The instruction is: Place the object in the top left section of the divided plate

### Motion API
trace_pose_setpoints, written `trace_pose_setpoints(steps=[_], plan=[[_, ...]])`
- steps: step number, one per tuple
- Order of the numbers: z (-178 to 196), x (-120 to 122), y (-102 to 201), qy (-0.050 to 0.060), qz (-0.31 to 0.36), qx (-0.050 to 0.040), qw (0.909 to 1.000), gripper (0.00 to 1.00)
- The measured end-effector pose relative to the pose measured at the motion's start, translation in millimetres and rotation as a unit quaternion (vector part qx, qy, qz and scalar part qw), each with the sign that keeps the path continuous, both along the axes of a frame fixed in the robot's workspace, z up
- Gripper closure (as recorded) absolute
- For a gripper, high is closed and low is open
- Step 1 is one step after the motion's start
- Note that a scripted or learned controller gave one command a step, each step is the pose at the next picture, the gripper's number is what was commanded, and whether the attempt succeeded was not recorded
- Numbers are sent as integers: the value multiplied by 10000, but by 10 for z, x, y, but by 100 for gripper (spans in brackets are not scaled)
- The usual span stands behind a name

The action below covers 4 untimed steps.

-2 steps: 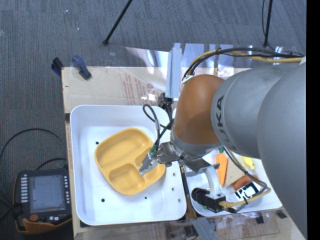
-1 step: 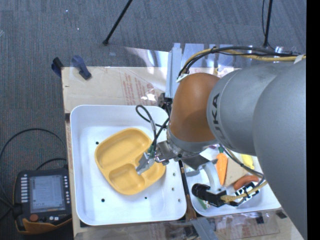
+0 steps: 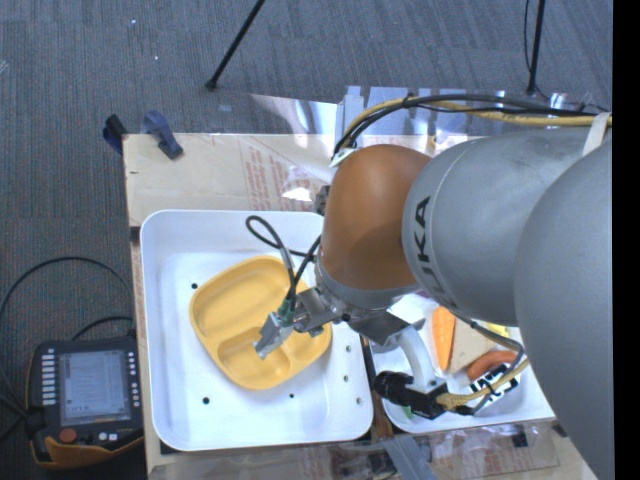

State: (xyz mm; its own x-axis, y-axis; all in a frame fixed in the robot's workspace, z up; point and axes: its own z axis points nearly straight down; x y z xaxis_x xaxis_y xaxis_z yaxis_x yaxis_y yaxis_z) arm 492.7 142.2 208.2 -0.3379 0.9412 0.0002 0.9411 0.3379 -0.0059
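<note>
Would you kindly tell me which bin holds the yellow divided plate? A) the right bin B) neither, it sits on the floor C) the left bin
C: the yellow divided plate lies inside the left bin, while the right bin holds orange items.

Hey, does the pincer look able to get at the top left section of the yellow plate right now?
Probably yes. The pincer hangs over the yellow divided plate in the left bin, near its lower right part, and the top left section lies bare beside it with nothing lying across the path.
</note>
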Motion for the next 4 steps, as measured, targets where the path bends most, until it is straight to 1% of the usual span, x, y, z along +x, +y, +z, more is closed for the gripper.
trace_pose_setpoints(steps=[1, 2, 3, 4], plan=[[71, 7, -15, 28, -15, -8, 10000, 100], [1637, 103, 261, -11, 286, -4, 9996, 100], [357, -170, -416, 12, 831, 4, 9965, 100], [588, -30, -674, -3, 1163, 8, 9932, 100]])
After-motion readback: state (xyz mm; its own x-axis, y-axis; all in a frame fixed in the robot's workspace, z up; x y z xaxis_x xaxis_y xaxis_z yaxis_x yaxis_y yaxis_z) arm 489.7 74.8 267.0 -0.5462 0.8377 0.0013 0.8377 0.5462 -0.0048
